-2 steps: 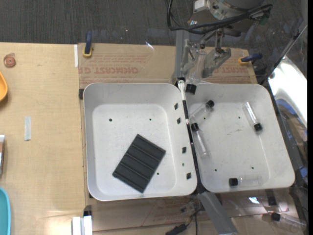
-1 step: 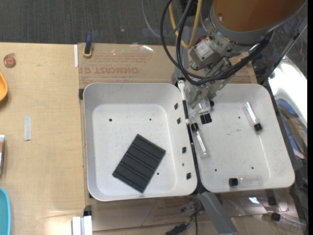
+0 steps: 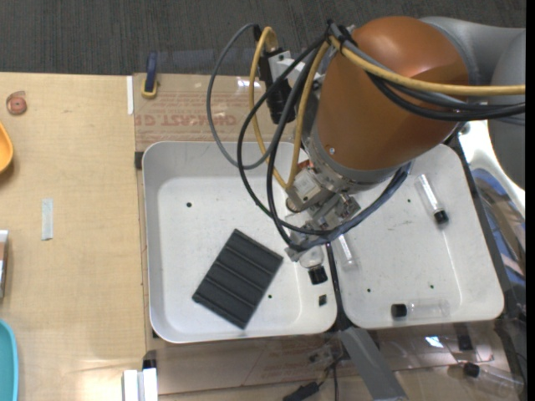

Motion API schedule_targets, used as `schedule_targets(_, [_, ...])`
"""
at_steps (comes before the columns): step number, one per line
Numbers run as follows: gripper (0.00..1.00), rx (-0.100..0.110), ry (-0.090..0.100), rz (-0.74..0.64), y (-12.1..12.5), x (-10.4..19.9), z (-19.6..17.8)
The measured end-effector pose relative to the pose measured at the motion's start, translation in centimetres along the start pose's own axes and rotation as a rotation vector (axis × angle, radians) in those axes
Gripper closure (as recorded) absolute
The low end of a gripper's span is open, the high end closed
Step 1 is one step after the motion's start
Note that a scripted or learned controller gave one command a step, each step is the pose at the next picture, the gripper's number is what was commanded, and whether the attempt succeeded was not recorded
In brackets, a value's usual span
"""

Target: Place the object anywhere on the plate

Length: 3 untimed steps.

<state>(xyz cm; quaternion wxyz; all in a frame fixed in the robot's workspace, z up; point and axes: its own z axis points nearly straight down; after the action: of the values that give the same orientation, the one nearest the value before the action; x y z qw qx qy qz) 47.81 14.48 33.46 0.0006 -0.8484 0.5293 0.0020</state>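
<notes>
hogging the top right of the camera view, nearest the lens, the arm's orange band [image 3: 384,90] is hanging over the seam between the two bins, cables looping off it. below it the gripper [image 3: 311,253] is hovering low at the right edge of the left bin [image 3: 163,224], and it's too cluttered down there for me to tell whether it's clenched or released, or grasping anything. the dark ribbed plate [image 3: 239,276] is lying flat and tilted in the left bin's lower middle, near the gripper but apart from it. the right bin [image 3: 468,299] is holding a few clear tubes with dark caps, one [image 3: 430,197] upper right and one [image 3: 418,310] along the bottom edge, and i'm guessing one of them is the object. so it's probably sitting in the right bin, not yet on the plate, though i'm not sure.
</notes>
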Motion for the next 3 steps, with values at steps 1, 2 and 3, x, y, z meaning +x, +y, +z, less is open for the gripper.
schedule_targets(1, [1.0,0.002,-0.001,-0.439,0.1,3.0,-6.7])
schedule_targets(2, [1.0,-0.003,-0.001,-0.608,-1.9,-1.1,8.0])
schedule_targets(3, [1.0,-0.001,-0.002,-0.773,-2.3,3.9,5.1])
